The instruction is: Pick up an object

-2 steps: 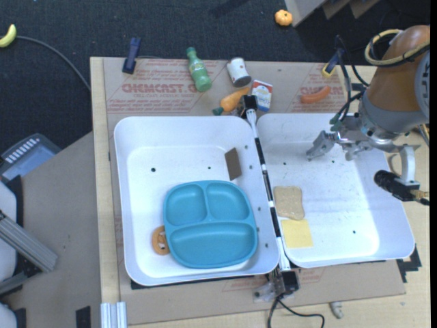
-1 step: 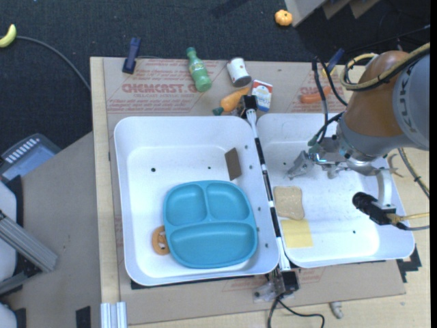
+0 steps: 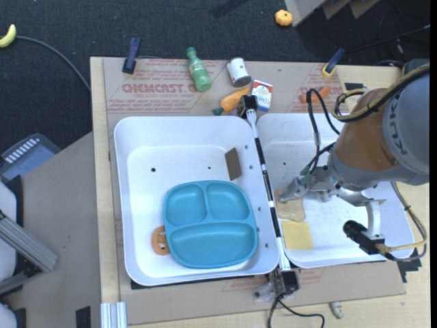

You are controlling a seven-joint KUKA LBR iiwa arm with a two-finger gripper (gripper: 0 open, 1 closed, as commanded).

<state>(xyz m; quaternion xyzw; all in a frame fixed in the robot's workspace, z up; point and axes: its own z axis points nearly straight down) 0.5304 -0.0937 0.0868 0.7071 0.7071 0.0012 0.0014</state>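
I see my gripper (image 3: 295, 191) low in the right bin (image 3: 287, 132), at its left side, just above a tan flat piece (image 3: 292, 210), maybe a slice of toy bread. Whether it touches this piece, and whether it is wide or narrow, I cannot tell, because the wrist and cables cover that part. So I judge the pick is not done: nothing is lifted, and the closing and the raise are left. Just below the tan piece lies a yellow square (image 3: 298, 236), like a cheese slice, touching or almost touching it; it could be pushed when I close. The bin wall is also near on the left, so there is little room on that side. In the left bin (image 3: 130, 149) I see a blue plate (image 3: 208, 223) with compartments, a brown block (image 3: 233, 163) above it, and a small orange thing (image 3: 160, 240) half under the plate edge. Behind the bins on the bench stand a green bottle (image 3: 199, 70), a can (image 3: 238, 71) and some small toys, well apart from my work.
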